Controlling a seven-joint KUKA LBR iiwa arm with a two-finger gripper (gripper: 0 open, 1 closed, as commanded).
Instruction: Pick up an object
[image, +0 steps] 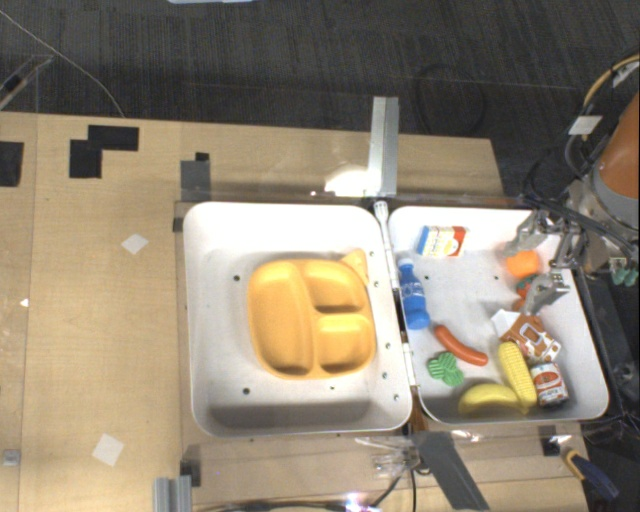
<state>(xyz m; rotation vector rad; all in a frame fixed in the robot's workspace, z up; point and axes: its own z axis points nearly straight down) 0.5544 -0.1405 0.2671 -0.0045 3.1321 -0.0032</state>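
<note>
Yellow tray (305, 320), blue bottle (412, 296), red sausage (460, 345), white bins (210, 300)

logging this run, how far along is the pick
Done: the hand has reached the right bin's far right side, by the orange object. In hand: nothing visibly lifted; whether that object sits between its fingers is unclear. Left: a clear grasp and lift. The banana, corn and sausage lie untouched.

I see a pale wooden bench (90, 330) filling most of the frame, with black square markings (100, 148) at its upper left. Two shallow white plastic bins sit directly on it, side by side and touching: the left bin (215, 300) at centre frame, the right bin (480, 300) toward the right edge.
</note>
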